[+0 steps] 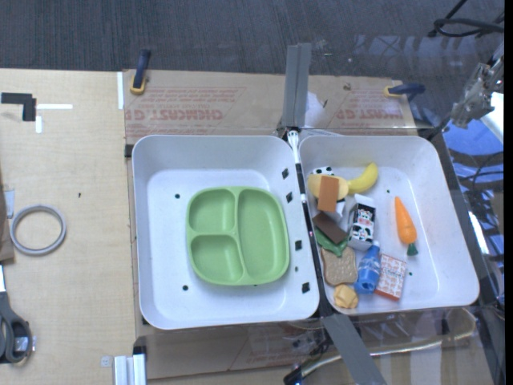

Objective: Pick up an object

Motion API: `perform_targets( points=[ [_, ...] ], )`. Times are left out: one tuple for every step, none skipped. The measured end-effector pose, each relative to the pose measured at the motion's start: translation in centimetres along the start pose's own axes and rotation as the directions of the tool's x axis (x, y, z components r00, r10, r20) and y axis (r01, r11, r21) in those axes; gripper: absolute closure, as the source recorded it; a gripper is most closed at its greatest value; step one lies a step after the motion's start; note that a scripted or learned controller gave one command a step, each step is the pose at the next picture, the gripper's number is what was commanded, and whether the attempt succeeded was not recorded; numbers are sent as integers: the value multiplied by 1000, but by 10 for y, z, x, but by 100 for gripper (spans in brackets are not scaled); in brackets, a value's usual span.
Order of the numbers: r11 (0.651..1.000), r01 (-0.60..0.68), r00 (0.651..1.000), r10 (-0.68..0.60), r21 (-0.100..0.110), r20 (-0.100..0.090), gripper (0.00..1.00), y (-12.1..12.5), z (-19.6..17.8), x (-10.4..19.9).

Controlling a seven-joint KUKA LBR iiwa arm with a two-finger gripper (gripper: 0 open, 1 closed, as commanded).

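Several small items crowd the right bin (pixel 449 223): a banana (pixel 365 177), a carrot (pixel 405 221), a blue bottle (pixel 368 270), a cracker (pixel 340 269). Beside it, the left bin (pixel 156 239) holds a green divided plate (pixel 239 236).

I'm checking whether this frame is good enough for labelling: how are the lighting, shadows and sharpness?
Camera view: lighting is even and soft; the green tray and carrot cast only faint shadows; the white bins show no harsh glare; the toys are fairly sharp, while the metal rig at upper right looks blurred.
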State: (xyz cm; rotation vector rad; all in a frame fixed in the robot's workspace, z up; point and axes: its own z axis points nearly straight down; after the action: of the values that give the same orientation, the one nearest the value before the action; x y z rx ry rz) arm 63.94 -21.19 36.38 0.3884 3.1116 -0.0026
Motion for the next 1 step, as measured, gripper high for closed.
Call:
perform_targets(
  points=[
    [1000,0,1000,0,0,-1,0,0,0,0]
  ],
)
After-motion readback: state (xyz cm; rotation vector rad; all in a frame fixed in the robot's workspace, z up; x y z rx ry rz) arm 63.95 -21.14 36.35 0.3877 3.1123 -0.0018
